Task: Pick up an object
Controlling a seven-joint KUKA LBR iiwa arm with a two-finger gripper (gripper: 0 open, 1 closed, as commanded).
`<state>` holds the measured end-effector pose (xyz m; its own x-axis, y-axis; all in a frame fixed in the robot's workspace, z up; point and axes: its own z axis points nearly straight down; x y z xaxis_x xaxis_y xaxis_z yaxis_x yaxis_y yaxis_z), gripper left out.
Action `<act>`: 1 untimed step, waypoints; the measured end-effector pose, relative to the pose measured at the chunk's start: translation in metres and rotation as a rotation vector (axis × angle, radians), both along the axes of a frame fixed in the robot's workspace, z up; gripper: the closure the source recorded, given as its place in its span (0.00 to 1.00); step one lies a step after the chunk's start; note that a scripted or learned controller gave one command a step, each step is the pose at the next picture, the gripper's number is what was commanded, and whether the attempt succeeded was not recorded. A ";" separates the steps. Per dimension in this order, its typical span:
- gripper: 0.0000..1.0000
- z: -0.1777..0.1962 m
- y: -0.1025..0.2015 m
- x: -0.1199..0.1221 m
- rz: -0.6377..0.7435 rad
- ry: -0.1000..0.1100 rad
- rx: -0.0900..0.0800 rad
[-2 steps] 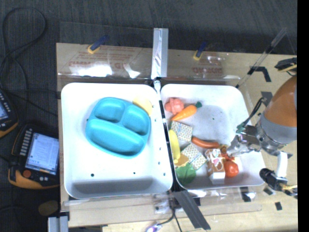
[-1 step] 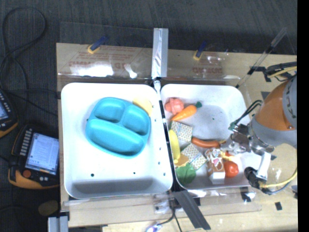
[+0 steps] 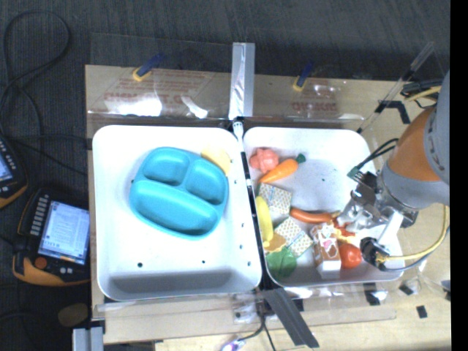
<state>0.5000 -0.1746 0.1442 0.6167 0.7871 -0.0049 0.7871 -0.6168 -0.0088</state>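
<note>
The right bin (image 3: pixel 322 141) holds several toy foods: a pink piece (image 3: pixel 263 158), an orange carrot (image 3: pixel 280 170), a yellow banana (image 3: pixel 263 218), two checkered wafers (image 3: pixel 275 194), a red-orange sausage (image 3: pixel 313 215), a green piece (image 3: pixel 282 259), a cake slice (image 3: pixel 326 244) and a red tomato (image 3: pixel 350 254). My gripper (image 3: pixel 349 218) reaches in from the right, low over the bin's right side. It sits just at the sausage's right end, above the cake slice and tomato. I see nothing held in it.
The left bin (image 3: pixel 110 254) carries a blue divided plate (image 3: pixel 179 190) with a small yellow piece (image 3: pixel 216 157) at its far right corner. A yellow cable (image 3: pixel 417 253) loops off the wrist by the right bin's near corner. Devices lie on the floor at left.
</note>
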 end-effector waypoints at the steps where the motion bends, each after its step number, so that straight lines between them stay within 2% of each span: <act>1: 0.00 0.000 0.000 0.000 -0.001 0.001 0.000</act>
<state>0.4998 -0.1749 0.1441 0.6171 0.7868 -0.0056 0.7868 -0.6172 -0.0090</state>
